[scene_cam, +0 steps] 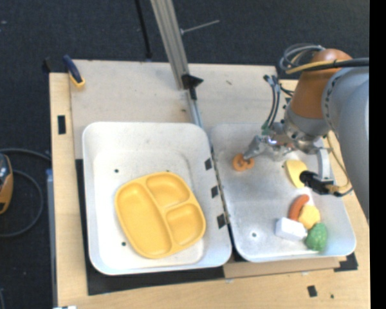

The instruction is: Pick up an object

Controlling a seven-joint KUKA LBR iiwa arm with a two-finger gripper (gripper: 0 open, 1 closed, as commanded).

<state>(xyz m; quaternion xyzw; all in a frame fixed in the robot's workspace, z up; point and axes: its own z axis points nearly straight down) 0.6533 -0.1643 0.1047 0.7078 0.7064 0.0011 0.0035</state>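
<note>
In the right bin [257,205], a small round orange object [242,164] lies near the upper left part of the floor. My gripper [251,151] reaches in from the right, and its tip sits just above and to the right of that object, very close to it or touching it. Whether the orange object is between the jaws cannot be made out at this size.
A yellow piece [295,170], a red sausage shape [298,204], a yellow lump [311,215], a white block [289,228] and a green broccoli [317,237] crowd the right bin's right side. A yellow divided plate [159,213] lies in the left bin [103,147]. A metal post [174,44] rises behind.
</note>
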